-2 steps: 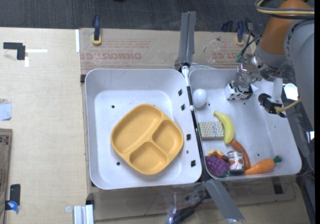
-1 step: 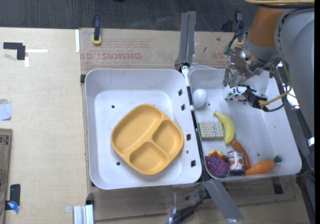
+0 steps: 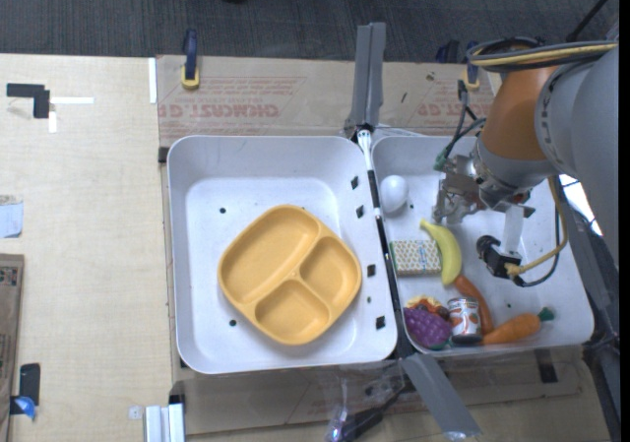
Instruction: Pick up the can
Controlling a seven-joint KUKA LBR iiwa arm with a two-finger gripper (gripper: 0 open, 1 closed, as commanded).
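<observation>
- We look down on a pale wooden bench (image 3: 79,233) with a strip of brown cardboard (image 3: 266,100) along its far edge and dark carpet across the top of the frame.
- Two shallow white bins sit side by side: the left bin (image 3: 197,174) holds a yellow divided plate (image 3: 288,274), and the right bin (image 3: 566,278) holds the small items.
- In the right bin we see a white egg-shaped ball (image 3: 394,192) near the upper left corner, a banana (image 3: 445,249), a speckled sponge-like block (image 3: 414,257), purple grapes (image 3: 425,320), a carrot (image 3: 514,330) and a reddish sausage-like piece (image 3: 471,290).
- The can (image 3: 464,318) stands at the bottom of the right bin, just beside the grapes on its left, with the carrot on its right and the reddish piece touching or nearly touching its top.
- The grey arm with its orange band (image 3: 517,115) reaches in from the right of the frame, and the gripper (image 3: 455,199) hangs over the upper part of the right bin, above the stem end of the banana.
- From this angle we cannot tell how the gripper is set, and nothing is visibly held in it.
- We judge the task to be at the approach step: the can lies well below the gripper in the frame, with the banana between them.
- The next move calls for travelling toward the bottom of the frame, centring over the can, and descending cleanly among tight neighbours that could be nudged or grabbed by mistake.
</observation>
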